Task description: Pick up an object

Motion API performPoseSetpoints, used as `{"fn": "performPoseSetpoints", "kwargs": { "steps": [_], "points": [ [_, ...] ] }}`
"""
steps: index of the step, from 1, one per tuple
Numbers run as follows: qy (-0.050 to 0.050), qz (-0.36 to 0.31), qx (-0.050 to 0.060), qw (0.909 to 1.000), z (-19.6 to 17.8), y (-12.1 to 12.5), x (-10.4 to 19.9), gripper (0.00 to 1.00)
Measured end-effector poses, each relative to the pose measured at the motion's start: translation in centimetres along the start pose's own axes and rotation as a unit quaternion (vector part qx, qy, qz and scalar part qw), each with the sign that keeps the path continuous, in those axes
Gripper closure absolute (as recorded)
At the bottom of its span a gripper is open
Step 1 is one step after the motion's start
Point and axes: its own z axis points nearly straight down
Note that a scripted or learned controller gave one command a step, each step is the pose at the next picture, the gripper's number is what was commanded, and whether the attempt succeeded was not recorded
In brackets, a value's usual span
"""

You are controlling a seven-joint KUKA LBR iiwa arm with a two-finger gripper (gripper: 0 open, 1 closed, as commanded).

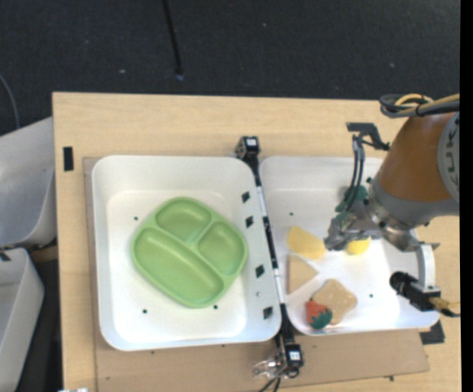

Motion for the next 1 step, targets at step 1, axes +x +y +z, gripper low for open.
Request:
{"fn": "performPoseSetpoints", "kwargs": {
  "steps": [1],
  "points": [
    [0.0, -0.006, -0.002, 1.0, -4.78, 0.98, 0.14, 1.0]
  ]
}}
